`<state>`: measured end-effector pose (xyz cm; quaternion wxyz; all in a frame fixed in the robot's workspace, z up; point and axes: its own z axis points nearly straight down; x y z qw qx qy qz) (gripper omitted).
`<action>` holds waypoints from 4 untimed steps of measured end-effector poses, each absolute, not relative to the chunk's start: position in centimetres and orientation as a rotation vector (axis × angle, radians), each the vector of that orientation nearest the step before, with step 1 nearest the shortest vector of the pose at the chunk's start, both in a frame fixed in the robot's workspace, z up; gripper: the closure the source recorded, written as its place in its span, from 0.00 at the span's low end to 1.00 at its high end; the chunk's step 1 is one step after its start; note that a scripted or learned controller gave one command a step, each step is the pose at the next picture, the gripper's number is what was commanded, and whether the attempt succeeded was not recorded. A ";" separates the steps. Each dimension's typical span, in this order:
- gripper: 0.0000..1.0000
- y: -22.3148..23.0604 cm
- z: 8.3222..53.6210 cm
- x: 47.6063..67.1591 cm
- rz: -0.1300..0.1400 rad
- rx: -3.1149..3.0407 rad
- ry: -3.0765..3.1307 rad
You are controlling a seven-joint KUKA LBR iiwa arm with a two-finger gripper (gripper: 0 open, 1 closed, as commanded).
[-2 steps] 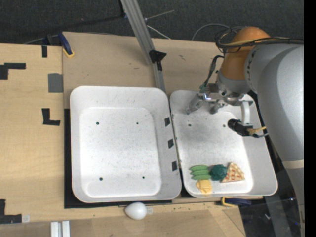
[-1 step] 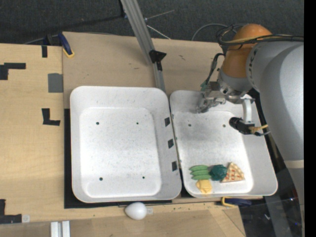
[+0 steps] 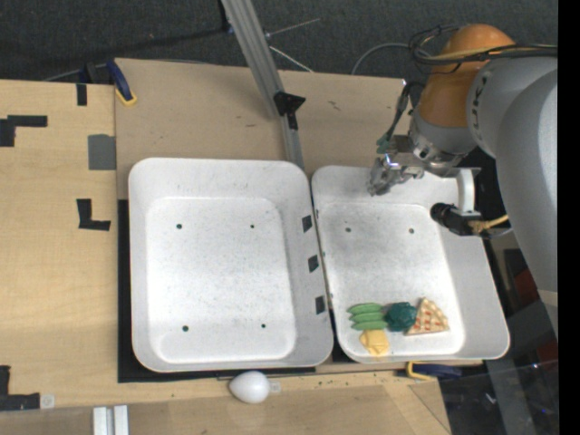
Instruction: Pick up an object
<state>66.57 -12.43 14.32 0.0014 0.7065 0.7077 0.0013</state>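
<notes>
gripper (image 3: 381, 181) over right bin's (image 3: 471, 270) far rim, toys (image 3: 399, 318) well apart

Floor (image 3: 109, 12): dark grey, carpet-like, across top of view; thin cables lying on it.
Bench (image 3: 54, 270): light wood top, black tape marks (image 3: 89, 214) + grey patch (image 3: 101, 152) on left side.
Board (image 3: 190, 107): tan/brown sheet under bins, blue-yellow clamp (image 3: 122, 84) at its upper-left corner.
Pole (image 3: 258, 57): grey metal rail, slants down from top centre, black bracket partway.
Light: even, soft, no hard shadows.
</notes>
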 end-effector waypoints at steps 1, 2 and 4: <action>1.00 -12.4 20.6 66.1 0.005 2.216 2.220; 1.00 -13.2 26.1 66.8 0.005 2.215 2.220; 1.00 -3.3 23.7 61.8 -0.003 2.217 2.232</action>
